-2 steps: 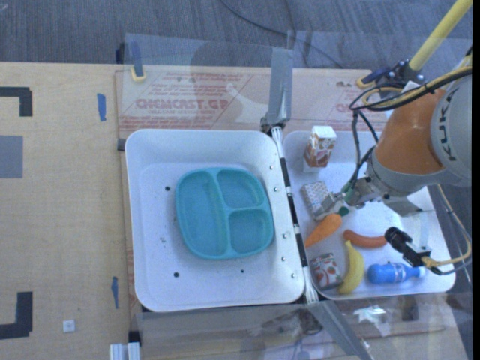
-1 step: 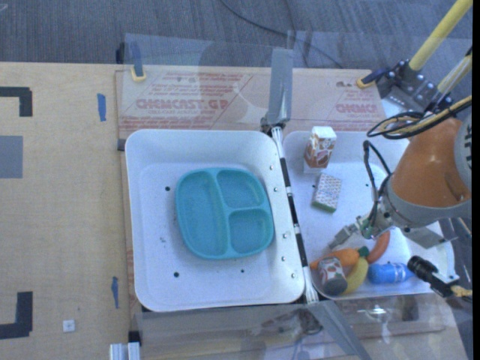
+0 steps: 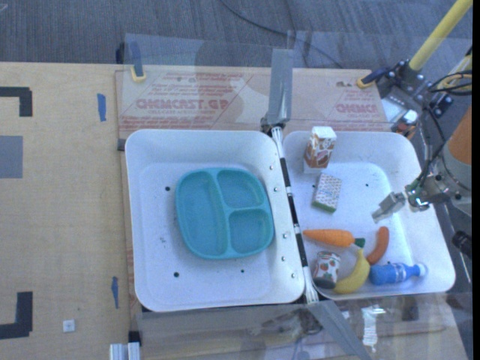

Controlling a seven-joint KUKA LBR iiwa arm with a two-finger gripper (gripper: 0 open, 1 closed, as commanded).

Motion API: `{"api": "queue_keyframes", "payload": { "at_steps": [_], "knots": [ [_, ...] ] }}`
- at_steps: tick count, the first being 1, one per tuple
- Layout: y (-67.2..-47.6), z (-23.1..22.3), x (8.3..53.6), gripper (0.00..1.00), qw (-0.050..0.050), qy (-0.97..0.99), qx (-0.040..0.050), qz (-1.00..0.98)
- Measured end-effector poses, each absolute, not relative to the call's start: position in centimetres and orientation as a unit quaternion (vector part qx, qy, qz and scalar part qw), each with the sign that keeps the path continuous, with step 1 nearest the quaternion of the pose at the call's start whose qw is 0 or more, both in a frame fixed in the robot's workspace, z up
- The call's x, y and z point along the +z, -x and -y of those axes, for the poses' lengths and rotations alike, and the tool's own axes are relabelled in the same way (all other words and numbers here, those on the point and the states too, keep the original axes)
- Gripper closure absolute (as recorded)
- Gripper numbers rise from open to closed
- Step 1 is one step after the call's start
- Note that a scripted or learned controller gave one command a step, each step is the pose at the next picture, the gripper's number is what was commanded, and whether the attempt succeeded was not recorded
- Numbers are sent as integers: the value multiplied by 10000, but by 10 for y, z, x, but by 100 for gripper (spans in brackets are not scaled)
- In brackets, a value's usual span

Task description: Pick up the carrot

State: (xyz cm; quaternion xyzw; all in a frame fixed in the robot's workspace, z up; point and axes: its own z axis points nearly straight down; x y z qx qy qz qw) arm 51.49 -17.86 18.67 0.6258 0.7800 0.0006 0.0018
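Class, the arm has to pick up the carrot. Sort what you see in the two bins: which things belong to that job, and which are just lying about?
Belongs to the job:
carrot
gripper
right bin, where the carrot lies

Just lying about:
teal divided plate in the left bin
small carton
sponge
sausage
banana
blue bottle
small can

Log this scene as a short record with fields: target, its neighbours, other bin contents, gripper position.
target: carrot, lying flat near the right bin's left wall
neighbours: banana and can just below it, sausage to its right
other items in right bin: carton, sponge, blue bottle
left bin: teal divided plate
gripper: above the right bin's right side, apart from the carrot, holding nothing
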Motion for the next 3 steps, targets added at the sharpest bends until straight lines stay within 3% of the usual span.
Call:
{"api": "queue_keyframes", "payload": {
  "at_steps": [1,2,3],
  "knots": [
    [-495,216,88,0,37,-5567,19,-8307],
    [-496,219,99,100,65,-5589,29,-8292],
    [-540,136,88,100,63,-4785,19,-8781]
  ]
}}
